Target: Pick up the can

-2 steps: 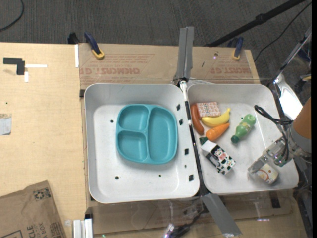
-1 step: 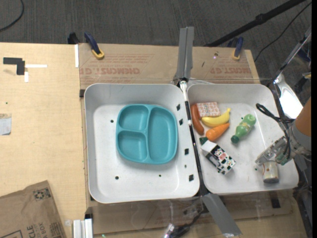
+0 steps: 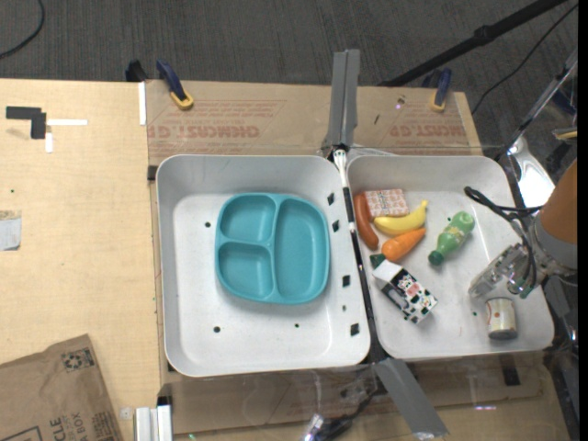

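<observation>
The can (image 3: pixel 502 319), small and silver-beige with a reddish end, stands near the front right corner of the right bin (image 3: pixel 459 343). My gripper (image 3: pixel 491 283) reaches in from the right and hangs just above and slightly behind the can, very close to it. Nothing is visibly held. The grey arm with its orange band (image 3: pixel 567 200) runs off the right edge.
In the right bin lie a cow-patterned carton (image 3: pixel 407 292), a carrot (image 3: pixel 403 243), a banana (image 3: pixel 401 219), a hot dog (image 3: pixel 366 221), a pink block (image 3: pixel 385 199) and a green bottle (image 3: pixel 452 236). A teal divided plate (image 3: pixel 274 247) sits in the left bin (image 3: pixel 184 338).
</observation>
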`<state>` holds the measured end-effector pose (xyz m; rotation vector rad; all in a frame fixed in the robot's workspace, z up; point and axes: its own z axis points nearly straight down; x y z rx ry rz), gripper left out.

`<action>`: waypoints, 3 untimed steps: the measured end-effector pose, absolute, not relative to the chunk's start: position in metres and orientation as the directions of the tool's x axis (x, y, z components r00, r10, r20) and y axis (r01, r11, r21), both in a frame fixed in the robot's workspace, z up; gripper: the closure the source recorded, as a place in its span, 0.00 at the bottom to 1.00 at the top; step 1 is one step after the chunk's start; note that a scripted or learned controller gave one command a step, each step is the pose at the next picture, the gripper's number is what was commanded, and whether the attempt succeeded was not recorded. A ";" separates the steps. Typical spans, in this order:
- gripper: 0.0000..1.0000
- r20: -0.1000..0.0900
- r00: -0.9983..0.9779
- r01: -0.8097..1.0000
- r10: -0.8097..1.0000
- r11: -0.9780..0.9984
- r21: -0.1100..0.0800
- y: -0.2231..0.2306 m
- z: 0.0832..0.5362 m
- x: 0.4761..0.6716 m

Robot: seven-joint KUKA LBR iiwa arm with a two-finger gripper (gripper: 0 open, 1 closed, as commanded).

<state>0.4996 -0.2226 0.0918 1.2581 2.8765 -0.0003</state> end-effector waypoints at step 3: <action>0.00 0.001 -0.675 0.737 0.737 0.675 0.000 -0.174 0.091 0.478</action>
